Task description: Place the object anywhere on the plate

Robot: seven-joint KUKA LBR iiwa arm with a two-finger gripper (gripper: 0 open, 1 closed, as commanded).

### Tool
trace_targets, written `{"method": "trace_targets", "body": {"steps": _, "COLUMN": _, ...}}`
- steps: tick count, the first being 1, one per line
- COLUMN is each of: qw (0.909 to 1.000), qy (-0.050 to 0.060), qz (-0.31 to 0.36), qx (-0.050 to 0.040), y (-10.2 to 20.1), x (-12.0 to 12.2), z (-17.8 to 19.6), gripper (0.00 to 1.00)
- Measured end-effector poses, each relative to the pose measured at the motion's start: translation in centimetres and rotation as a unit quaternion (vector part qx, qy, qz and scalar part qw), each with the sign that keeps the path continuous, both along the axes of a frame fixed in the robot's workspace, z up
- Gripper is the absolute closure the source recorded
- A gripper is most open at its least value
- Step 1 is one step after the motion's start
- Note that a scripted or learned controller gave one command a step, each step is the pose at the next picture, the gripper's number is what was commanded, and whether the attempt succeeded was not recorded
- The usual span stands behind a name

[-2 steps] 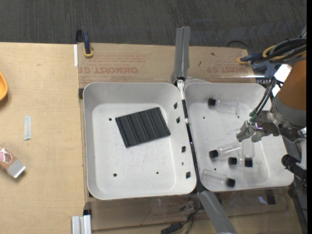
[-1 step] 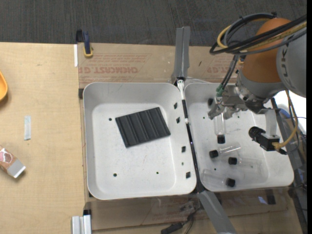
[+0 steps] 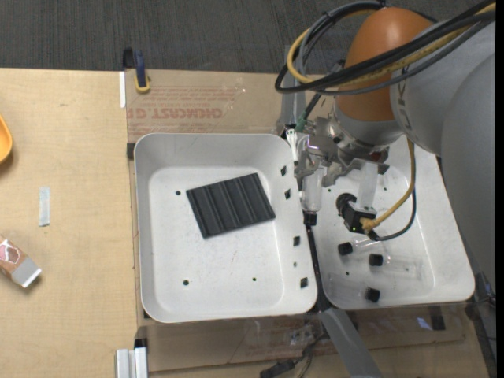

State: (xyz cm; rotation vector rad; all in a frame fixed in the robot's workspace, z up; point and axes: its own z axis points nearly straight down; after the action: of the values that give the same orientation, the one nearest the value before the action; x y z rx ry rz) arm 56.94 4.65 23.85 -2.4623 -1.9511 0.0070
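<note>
Camera view has the grey arm with the orange band sitting over the seam between the two shallow white bins, and its two-finger gripper (image 3: 309, 203) pointing down right at the inner wall of the left white bin (image 3: 157, 290). Honestly can't tell how the fingers stand from this angle, or whether anything is in them; the wrist and cables cover too much.

The dark grey ribbed rectangular plate (image 3: 231, 204) lies flat in the left bin, a bit skewed, just to the left of the gripper. I can't pick out the object to be placed for sure. There are a few small black bits on the floor of the right white bin (image 3: 441, 282), but whether one of those is the object, no idea.

What could go wrong: the gripper is so close to the bin walls that a drop here could catch the rim. Any release at this spot would likely miss the plate. That loose yellow cable (image 3: 398, 203) could snag too.

Writing: the brown cardboard sheet (image 3: 189, 109) behind the bins has red mirrored print, something like "CHEMCAST".
</note>
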Motion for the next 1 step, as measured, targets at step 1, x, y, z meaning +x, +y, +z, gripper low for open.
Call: {"method": "trace_targets", "body": {"steps": 1, "qw": 0.9974, "qy": 0.0, "qz": -0.073, "qx": -0.0007, "y": 7.45, "x": -1.94, "z": 3.3, "gripper": 1.0}}
